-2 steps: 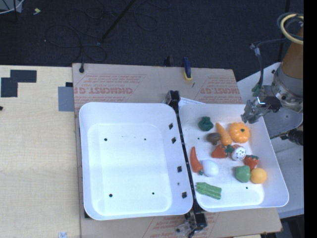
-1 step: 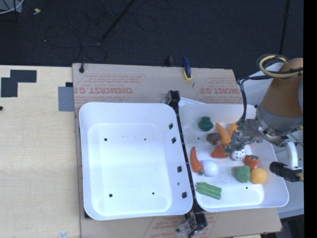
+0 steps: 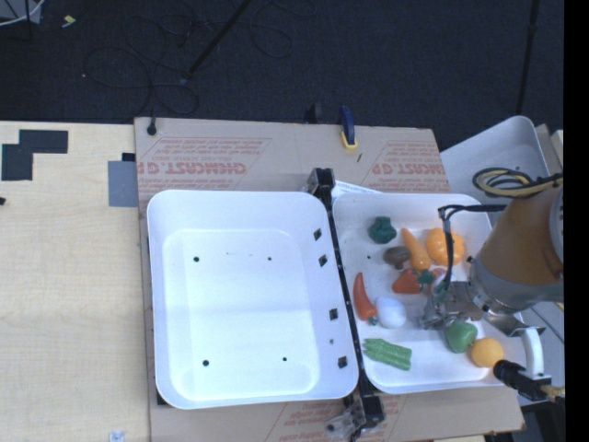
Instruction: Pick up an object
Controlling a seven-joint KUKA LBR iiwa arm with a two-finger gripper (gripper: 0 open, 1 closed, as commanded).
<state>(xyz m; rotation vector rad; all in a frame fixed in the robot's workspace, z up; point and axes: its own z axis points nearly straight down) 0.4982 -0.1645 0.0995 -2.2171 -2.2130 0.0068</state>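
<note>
Your grey arm with the orange band (image 3: pixel 520 247) reaches in at the right of the frame, over the right-hand shallow white bin (image 3: pixel 368 376). The gripper (image 3: pixel 440 309) hangs just right of the small white round object (image 3: pixel 391 315). Finger spread: cannot tell.

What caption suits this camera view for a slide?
KUKA arm's claw lowered among toy foods in the right bin, beside a white egg; left bin alongside.
</note>
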